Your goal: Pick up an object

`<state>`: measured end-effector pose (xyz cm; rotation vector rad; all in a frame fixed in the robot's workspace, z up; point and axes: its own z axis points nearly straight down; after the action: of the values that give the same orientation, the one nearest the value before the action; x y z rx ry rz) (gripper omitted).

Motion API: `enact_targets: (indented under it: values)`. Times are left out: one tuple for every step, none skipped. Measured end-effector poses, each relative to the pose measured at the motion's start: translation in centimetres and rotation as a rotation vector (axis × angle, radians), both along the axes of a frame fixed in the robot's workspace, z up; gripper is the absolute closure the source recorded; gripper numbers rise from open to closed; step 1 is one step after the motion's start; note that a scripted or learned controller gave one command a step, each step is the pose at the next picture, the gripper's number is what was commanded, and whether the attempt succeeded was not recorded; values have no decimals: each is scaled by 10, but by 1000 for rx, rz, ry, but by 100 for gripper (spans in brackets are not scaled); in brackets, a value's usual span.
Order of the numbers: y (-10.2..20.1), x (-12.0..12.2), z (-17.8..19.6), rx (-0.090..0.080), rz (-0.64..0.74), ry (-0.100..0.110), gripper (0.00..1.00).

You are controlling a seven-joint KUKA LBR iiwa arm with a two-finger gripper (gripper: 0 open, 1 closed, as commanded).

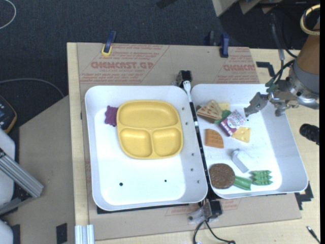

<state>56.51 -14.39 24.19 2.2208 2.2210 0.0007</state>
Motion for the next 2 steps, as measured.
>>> enact_targets:
  values:
    - [-6, -2, -45, 2, -1, 7, 0]
    - [-4, -2, -109, 3, 0, 9, 0]
